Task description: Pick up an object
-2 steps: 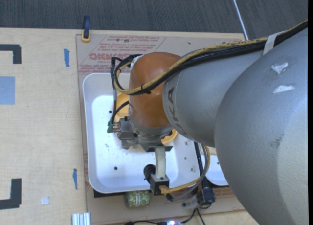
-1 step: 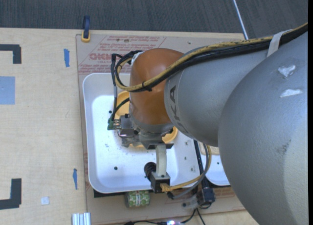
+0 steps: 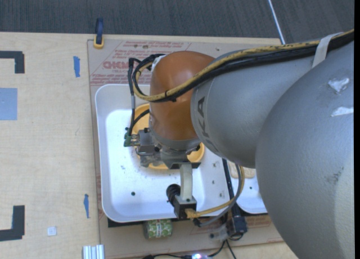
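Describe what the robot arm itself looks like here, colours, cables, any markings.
The arm is a thick, rounded, smooth grey casing. Above the wrist sits a glossy orange band, dome-shaped from this angle. A yellow-and-black cable runs along the casing, strapped by a pale tie, and thin black wires loop beside the band.

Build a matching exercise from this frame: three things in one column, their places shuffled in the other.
Things:
1. yellow object
2. green object
3. blue clamp

Places:
A. beyond the far rim of the left bin
B. in the left bin, partly under the arm
C. just outside the left bin's near rim

Pairs: 1-B; 2-C; 3-A.
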`<action>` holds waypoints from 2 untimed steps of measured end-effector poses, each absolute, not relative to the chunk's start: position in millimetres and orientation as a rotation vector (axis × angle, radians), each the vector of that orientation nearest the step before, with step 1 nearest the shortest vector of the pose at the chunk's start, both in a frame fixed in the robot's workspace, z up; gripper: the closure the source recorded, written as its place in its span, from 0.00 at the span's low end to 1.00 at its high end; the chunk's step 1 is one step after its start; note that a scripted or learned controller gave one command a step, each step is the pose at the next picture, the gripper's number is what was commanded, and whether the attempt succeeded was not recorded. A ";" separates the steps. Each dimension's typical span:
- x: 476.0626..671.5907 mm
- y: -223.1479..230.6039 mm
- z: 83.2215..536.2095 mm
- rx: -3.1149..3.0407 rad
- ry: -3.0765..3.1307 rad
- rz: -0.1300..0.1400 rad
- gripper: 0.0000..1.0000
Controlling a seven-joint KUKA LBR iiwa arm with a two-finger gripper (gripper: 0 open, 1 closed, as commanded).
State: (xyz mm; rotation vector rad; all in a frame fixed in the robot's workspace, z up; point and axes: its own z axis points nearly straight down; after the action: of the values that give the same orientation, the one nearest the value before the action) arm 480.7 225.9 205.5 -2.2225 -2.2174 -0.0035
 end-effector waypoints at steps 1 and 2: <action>479.7 225.0 201.8 -2.221 -2.220 -0.001 1.00; 498.5 224.5 189.3 -2.222 -2.221 -0.001 1.00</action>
State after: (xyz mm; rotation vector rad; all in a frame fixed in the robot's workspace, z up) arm 498.5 224.5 189.3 -2.2221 -2.2207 -0.0008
